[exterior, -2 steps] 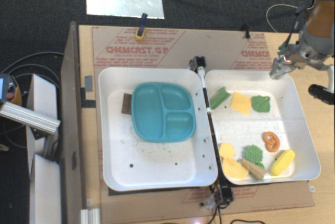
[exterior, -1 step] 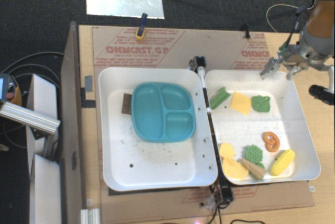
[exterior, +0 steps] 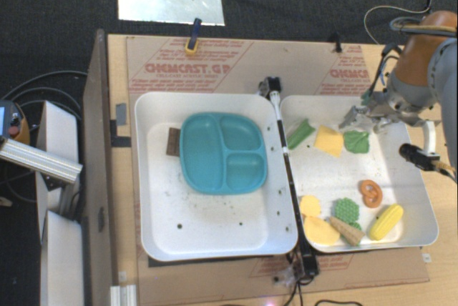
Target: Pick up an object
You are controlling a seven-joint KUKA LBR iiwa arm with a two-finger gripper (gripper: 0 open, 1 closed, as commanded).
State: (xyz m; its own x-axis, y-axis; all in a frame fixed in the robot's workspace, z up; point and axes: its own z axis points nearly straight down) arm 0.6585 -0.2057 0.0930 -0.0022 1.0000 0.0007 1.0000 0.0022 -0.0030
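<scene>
A: How wide do the jaws stand?
B: That cannot be told; the gripper (exterior: 360,117) hangs over the right bin (exterior: 415,186), just above a green leafy piece (exterior: 357,141), and nothing shows as held.

A: What lies beside it?
B: A yellow wedge (exterior: 330,141) touches the leaf; a green pod (exterior: 300,133) lies further left.

A: And nearer the front?
B: A brown pretzel (exterior: 371,192), a knobbly corn cob (exterior: 385,221), a bumpy green round (exterior: 347,210).

A: The left bin (exterior: 161,226)?
B: A smooth teal divided plate (exterior: 222,153), a brown block (exterior: 173,141) at its edge.
</scene>
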